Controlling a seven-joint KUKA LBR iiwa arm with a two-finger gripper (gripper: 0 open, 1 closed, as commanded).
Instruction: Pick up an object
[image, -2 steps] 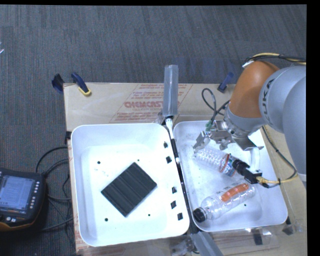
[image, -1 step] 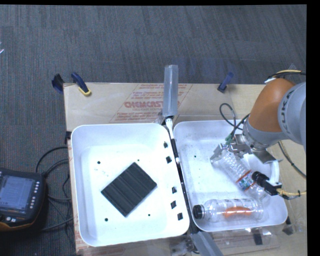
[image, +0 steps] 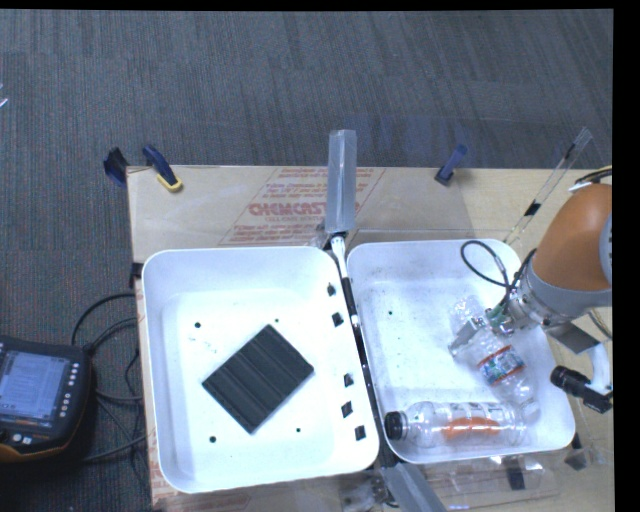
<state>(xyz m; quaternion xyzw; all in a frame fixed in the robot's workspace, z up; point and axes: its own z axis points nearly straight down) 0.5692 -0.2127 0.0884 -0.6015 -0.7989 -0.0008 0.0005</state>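
In the right bin (image: 405, 300), a clear plastic bottle (image: 460, 422) with a black cap and something orange inside lies on its side along the near wall. A smaller crumpled clear bottle (image: 498, 365) with a blue and red label lies above it. My gripper (image: 472, 335) is low in this bin, just up and left of the small bottle's top, touching or nearly touching it. The clear plastic blends with the gripper, hiding its state. A dark ridged rectangular pad (image: 258, 377) lies flat in the left bin (image: 170, 300).
A black cable loop (image: 485, 262) hangs over the right bin's far corner. A grey post (image: 342, 185) stands behind the bins' divider. Blue clamps (image: 160, 168) (image: 450, 160) hold the board. A control pendant (image: 35, 395) sits on the floor at left.
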